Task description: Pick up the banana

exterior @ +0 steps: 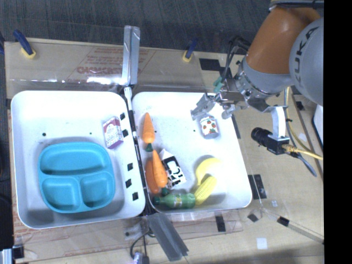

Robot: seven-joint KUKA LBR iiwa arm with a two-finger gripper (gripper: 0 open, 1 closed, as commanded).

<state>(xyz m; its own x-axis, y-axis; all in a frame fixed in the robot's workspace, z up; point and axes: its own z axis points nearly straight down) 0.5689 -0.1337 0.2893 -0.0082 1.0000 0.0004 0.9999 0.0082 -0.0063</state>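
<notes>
The yellow banana (205, 166) lies curved in the near right part of the right bin (237, 164), its lower end touching a corn cob (204, 190). My gripper (212, 110) hangs over the bin's far right corner, well behind the banana. It is open, with nothing between its fingers. A small white packet with red fruit print (209, 127) lies just below the fingertips.
Two carrots (148, 128) (155, 172), a black-and-white box (174, 170) and a green cucumber (175, 201) lie along the right bin's left and near sides. The left bin (27, 106) bears a blue divided tray (77, 176) and a small red packet (112, 132).
</notes>
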